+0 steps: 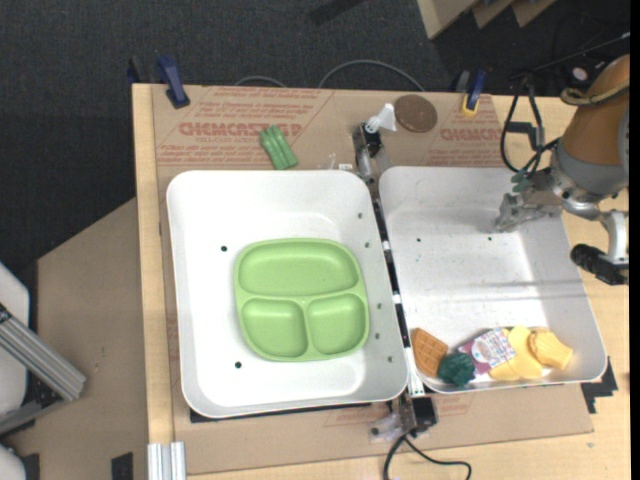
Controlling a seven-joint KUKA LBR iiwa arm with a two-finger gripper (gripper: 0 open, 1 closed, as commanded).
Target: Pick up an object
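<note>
Red "CHEMCAST GP" print on the brown cardboard sheet (240, 108), repeated fainter, partly unreadable, right of centre

Floor (80, 28): dark grey carpet
Worktop (440, 148): brown printed cardboard sheet, 3 blue clamps (172, 80) along its far edge
Light: even

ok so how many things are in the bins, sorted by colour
Green: 2, the divided tray in the left bin and a dark green piece in the right bin
Yellow: 2
Tan waffle piece: 1
Pink-white packet: 1
Total: 6
</note>
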